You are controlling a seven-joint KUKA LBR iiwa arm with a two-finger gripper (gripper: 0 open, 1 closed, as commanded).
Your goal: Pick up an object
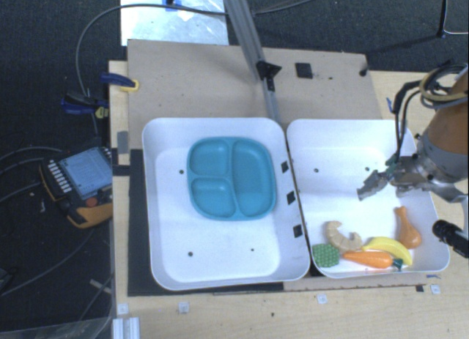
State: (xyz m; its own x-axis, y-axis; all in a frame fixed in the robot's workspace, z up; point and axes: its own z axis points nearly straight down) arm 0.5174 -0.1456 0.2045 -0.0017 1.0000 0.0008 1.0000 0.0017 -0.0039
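Note:
My gripper hangs over the right bin, near its right-hand middle, pointing left. No object is seen in it. Below it, along the bin's front edge, lie several toy foods: a tan knobbly piece, a green piece, an orange carrot, a yellow banana and an orange-brown drumstick shape. The drumstick shape is the nearest to the gripper, just below and to its right.
A blue divided plate lies in the left bin. A grey pole slants down to the gap between the bins at the back. Cables and a handheld device lie off the bench to the left.

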